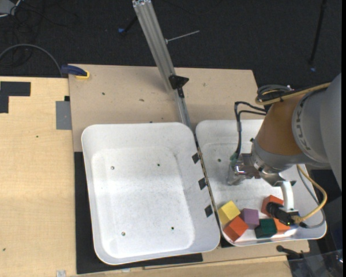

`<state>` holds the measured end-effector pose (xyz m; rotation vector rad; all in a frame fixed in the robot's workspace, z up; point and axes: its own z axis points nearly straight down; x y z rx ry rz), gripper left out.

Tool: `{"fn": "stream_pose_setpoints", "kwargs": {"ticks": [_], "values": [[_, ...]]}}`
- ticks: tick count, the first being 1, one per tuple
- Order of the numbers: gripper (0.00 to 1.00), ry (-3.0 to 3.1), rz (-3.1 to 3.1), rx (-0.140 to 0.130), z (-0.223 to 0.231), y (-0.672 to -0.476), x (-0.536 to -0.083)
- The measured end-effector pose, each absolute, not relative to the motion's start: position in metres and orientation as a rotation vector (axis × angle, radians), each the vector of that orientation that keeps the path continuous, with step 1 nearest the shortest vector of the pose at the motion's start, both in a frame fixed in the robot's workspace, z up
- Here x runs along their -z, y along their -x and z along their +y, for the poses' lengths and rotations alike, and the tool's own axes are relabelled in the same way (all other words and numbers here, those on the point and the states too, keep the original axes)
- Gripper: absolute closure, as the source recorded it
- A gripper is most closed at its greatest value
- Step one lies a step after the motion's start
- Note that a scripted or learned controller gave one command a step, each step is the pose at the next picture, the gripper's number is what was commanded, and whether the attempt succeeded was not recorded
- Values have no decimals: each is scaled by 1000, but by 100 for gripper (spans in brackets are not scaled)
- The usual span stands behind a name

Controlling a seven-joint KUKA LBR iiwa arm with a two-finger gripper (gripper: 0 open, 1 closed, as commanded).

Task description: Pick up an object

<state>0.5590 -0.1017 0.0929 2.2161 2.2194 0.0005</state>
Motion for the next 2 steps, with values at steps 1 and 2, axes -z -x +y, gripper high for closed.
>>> {"fn": "stream_pose_setpoints", "kwargs": {"ticks": [1, 2], "values": [[100, -2215, 2227, -7, -28, -549, -194], [100, -2211, 2231, -10, 69, -542, -290]]}}
